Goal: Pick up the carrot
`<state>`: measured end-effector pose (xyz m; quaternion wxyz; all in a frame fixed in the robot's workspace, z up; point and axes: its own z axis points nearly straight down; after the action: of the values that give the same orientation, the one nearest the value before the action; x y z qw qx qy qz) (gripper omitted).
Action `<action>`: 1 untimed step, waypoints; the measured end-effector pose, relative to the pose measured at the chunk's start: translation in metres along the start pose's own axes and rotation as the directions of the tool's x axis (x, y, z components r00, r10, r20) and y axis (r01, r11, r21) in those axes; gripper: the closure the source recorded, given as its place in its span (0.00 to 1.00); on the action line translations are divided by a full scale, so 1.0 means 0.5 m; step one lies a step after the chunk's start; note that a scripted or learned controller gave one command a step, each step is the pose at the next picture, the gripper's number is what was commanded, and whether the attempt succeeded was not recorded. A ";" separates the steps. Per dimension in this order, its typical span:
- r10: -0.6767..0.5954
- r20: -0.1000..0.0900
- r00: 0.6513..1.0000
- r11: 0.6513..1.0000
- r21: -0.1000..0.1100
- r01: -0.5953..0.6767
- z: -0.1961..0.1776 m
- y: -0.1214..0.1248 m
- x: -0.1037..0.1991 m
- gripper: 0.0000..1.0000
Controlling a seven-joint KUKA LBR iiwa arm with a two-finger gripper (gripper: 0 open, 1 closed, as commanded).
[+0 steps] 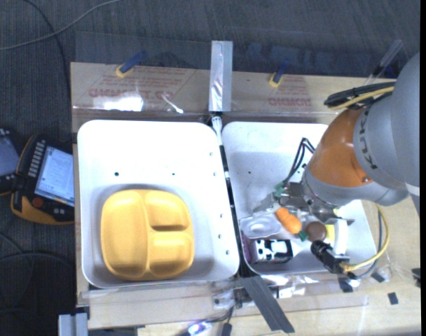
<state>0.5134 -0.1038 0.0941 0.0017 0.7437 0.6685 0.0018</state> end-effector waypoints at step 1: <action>-0.001 -0.004 1.000 1.000 -0.010 0.001 -0.026 0.008 0.004 1.00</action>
<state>0.5173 -0.1022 0.1073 0.0039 0.7433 0.6689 0.0068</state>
